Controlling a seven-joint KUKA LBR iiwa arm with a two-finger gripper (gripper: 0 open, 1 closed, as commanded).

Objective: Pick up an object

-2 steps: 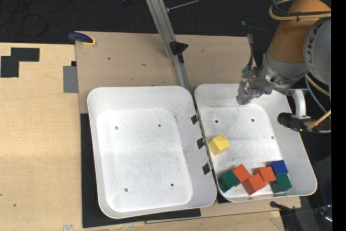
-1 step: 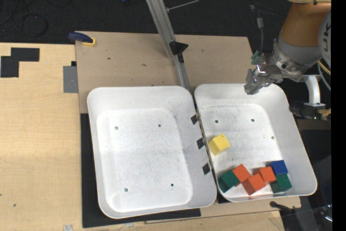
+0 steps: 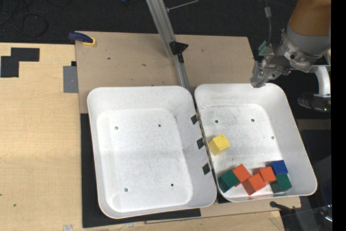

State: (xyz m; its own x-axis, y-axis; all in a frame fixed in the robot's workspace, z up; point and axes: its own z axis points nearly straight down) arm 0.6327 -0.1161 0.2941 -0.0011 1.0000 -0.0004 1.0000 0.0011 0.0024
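In the right bin point(image 3: 286, 116) a yellow cube point(image 3: 219, 144) lies alone near the left wall. Along the front wall sits a cluster of blocks: a green one point(image 3: 228, 179), orange ones point(image 3: 241, 172) point(image 3: 254, 184) point(image 3: 267, 175), a blue one point(image 3: 279, 167) and a dark green one point(image 3: 281, 184). My gripper point(image 3: 259, 79) hangs over the back rim of the right bin, well away from all blocks, with nothing seen in it. Its fingers are too small and dark to read.
The left bin point(image 3: 108, 116) stands beside the right one, with black clips point(image 3: 199, 143) along the shared wall. A metal rail point(image 3: 162, 19) slants up from the bins' back junction. A blue-and-yellow tool point(image 3: 82, 38) lies at the bench's back left.
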